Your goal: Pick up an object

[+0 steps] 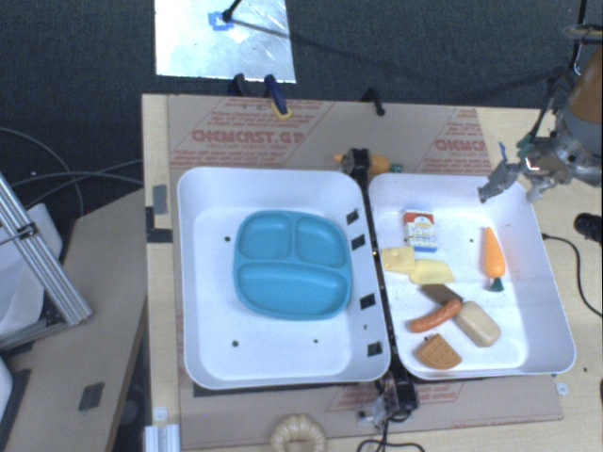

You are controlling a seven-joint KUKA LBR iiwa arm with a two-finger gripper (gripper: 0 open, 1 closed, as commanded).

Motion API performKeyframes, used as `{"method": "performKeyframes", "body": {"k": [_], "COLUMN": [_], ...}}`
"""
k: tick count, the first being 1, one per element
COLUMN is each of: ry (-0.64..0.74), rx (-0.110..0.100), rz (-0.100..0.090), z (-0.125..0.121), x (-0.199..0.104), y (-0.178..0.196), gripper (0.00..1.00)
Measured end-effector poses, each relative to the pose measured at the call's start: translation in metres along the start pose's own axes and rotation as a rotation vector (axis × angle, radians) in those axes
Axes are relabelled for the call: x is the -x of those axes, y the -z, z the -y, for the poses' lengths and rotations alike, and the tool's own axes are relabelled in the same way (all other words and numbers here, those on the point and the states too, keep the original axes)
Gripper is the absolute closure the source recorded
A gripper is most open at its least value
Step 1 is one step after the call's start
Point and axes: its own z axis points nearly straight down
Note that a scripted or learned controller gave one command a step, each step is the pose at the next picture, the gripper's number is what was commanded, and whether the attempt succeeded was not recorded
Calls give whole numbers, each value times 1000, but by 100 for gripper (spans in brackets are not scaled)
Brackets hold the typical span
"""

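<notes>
Dark carpet surrounds my bench, and on it two white bins sit side by side: the left bin (203, 347) holds one blue divided plate (292, 264), and the right bin (551, 332) holds the small play-food pieces I may pick from. My gripper (516, 183) hangs over the right bin's far right corner, fingers spread apart with nothing between them. I count one carrot (493, 254), one small red-and-white carton (420, 230), two pale yellow cheese-like pieces (415, 266) touching each other, one sausage (434, 315), one beige bread-like lump (477, 325), one brown cracker (438, 352), and a dark brown piece (439, 294) partly under the sausage. The carrot lies nearest my gripper, well apart from the cluster, long axis running roughly away from the camera. I judge it light, stiff plastic, smooth and likely slippery, tapering toward its orange tip, so I would close across its thicker middle, fingers set crosswise to its length. The crowded pieces look harder to take singly.
</notes>
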Motion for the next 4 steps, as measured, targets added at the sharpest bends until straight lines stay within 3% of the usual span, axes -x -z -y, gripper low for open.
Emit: {"method": "performKeyframes", "body": {"k": [2, 3, 4], "ry": [-1, 2, 3], "rx": [1, 3, 6], "rz": [0, 1, 1], "z": [-1, -3, -4], "x": [-1, -1, -2], "y": [-101, -135, -123], "gripper": [0, 0, 100]}}
